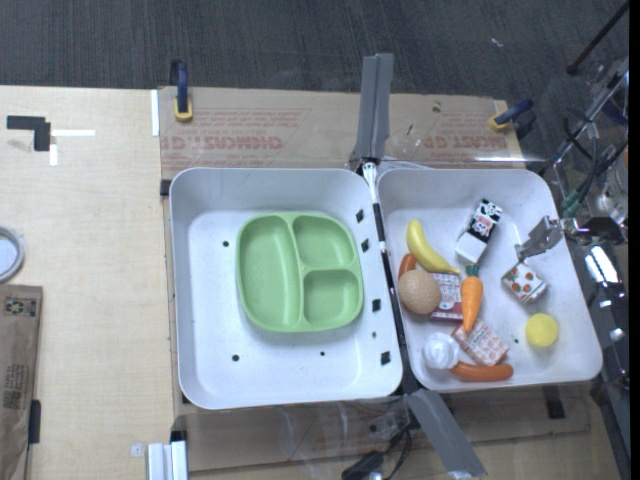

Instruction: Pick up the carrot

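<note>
the carrot (471, 303) lies in the right bin (575, 268), near the middle of it, standing roughly end-on to the camera with its green stub at the far end and the orange body tapering toward the near side. it rests partly across a small red and white packet (446, 295), with a tan, egg-like ball (419, 291) just beside it on the divider side and a banana (427, 247) beyond that ball, toward the far wall. nearer than the carrot sit a second red packet (484, 345), a white round lump (438, 351) and a sausage (482, 372) along the near wall. a black and white carton (479, 230) stands beyond the carrot, well clear of it.

the pincer (540, 238) hangs over the right side of the same bin, apart from the carrot, with a small red carton (523, 284) and a yellow ball (541, 330) between it and the near wall. it appears released, with nothing between its fingers.

judgement: the carrot looks like a light plastic toy, stiff and smooth, so likely to slip if pinched at the narrow tip. the thick upper half, just below the green stub, offers the best hold, taken across its width. the ball alongside crowds one flank; a finger may foul it or the packet beneath.

the left bin (200, 298) carries a green divided tray (298, 270), well apart from the carrot.
</note>
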`<act>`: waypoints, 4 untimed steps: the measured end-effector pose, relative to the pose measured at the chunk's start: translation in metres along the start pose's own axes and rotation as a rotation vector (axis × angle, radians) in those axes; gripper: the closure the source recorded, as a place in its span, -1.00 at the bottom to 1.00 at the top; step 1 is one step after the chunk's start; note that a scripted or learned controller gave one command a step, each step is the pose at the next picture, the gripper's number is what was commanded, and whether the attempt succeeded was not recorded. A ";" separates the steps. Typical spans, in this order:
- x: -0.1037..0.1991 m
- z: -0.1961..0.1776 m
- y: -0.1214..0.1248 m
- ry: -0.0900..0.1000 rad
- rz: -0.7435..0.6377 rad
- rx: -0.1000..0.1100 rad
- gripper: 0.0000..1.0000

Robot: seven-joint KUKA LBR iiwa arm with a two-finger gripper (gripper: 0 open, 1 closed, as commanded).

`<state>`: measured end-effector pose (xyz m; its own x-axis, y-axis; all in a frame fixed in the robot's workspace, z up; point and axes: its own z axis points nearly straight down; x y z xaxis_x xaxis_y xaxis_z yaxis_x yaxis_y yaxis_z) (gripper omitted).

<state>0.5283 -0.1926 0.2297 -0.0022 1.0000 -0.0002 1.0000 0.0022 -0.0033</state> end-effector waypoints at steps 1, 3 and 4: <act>0.028 0.068 0.000 0.001 -0.010 0.000 -1.00; -0.009 0.012 0.057 -0.001 0.085 -0.003 -1.00; 0.024 0.111 0.025 -0.011 0.192 -0.035 -1.00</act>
<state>0.5528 -0.1688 0.1182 0.1886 0.9820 -0.0082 0.9816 -0.1882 0.0324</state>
